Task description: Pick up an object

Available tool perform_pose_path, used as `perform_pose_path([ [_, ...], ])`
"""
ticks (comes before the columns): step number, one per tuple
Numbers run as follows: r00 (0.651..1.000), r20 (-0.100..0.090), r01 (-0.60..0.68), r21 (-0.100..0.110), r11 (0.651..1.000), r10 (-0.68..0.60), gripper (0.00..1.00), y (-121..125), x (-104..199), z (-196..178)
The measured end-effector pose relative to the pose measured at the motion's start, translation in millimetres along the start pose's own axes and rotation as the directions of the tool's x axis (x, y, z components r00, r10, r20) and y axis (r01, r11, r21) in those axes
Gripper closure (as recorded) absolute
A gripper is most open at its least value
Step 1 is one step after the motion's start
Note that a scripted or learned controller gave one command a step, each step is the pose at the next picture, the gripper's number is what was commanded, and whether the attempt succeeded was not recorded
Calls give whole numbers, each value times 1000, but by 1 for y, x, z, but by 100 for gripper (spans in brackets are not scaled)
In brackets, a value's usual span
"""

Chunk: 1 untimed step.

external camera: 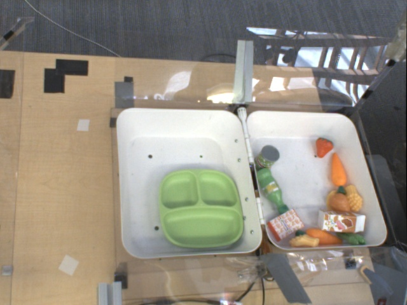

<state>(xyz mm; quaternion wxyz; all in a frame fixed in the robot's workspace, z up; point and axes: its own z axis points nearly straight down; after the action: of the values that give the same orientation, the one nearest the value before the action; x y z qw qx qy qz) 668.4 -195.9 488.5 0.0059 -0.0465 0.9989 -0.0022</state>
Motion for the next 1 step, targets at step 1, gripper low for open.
perform_pose_path([
  [1,954,-5,299,-7,954,-299,100,-6,24,153],
])
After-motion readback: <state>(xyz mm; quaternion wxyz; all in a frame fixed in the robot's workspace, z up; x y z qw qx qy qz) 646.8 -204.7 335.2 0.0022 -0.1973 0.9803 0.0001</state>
